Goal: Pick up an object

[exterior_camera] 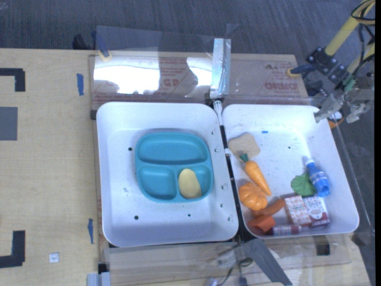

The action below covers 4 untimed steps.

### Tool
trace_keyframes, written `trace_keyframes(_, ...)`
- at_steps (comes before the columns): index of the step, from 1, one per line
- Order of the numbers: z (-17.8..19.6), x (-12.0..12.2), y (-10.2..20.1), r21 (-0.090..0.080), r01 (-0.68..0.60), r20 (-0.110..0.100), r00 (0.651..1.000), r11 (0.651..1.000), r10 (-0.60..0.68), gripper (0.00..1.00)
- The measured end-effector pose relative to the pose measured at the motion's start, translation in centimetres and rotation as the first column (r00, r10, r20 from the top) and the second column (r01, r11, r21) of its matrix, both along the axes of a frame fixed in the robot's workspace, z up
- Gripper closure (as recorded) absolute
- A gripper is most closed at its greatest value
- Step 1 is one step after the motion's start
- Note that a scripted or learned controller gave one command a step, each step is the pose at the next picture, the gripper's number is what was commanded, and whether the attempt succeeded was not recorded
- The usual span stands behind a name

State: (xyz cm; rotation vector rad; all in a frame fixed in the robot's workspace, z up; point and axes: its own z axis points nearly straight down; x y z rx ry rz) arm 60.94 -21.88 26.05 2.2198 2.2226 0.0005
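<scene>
Jaws' opening cannot be told; gripper over right bin corner. One carrot, one bottle, one tray.

Black-and-silver tool trailing yellow and black cables.

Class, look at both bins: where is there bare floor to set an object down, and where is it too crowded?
Right bin: bare floor across the far half, beyond the bread slice and blue bottle. Its near half is crowded: carrot, orange pepper, carton. Left bin: a bare margin rings the teal tray, widest at the near edge.
</scene>
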Motion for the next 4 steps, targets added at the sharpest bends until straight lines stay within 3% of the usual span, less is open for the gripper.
trace_keyframes(1, -12.9, 2.0, 6.7, 0.007, -0.230, -0.011, 0.973, 0.973, 0.230, 0.00)
trace_keyframes(2, -17.3, -5.4, 11.8, -0.003, -0.305, 0.006, 0.952, 0.952, 0.305, 0.00)
trace_keyframes(3, -17.3, 0.7, 11.3, -0.003, -0.279, 0.005, 0.960, 0.960, 0.279, 0.00)
trace_keyframes(4, -17.2, -9.2, 10.5, -0.003, -0.411, 0.004, 0.912, 0.912, 0.411, 0.00)
